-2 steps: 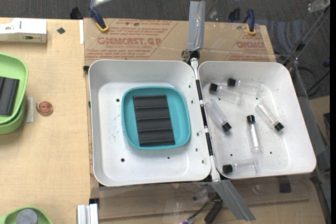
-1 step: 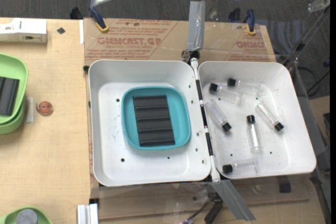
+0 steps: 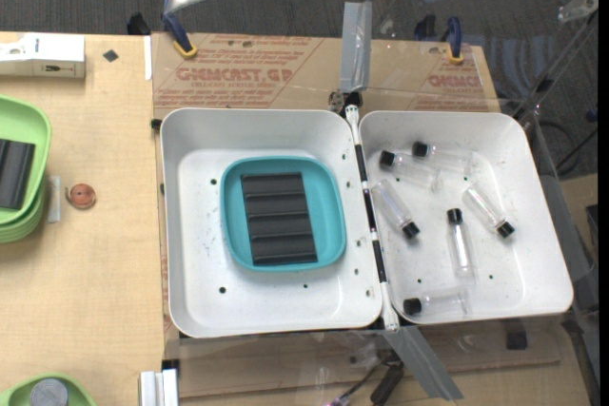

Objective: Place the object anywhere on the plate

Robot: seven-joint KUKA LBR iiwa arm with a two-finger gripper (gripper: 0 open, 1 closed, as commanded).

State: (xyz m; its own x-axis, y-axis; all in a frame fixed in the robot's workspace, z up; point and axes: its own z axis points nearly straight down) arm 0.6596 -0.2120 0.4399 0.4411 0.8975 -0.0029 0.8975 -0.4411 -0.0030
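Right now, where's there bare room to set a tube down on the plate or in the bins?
The teal plate has a bare rim around the black ribbed insert, widest along its left and right sides. The left bin has open floor below and left of the plate. The right bin is crowded with clear tubes, freest at its top centre.

Bright, even overhead light; soft shadows, mild glare on white bins (image 3: 190, 299).

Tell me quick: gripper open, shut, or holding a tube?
Gripper: cannot be told from this frame. The capped clear tubes lie loose in the right bin; the teal plate carries a black ridged block.
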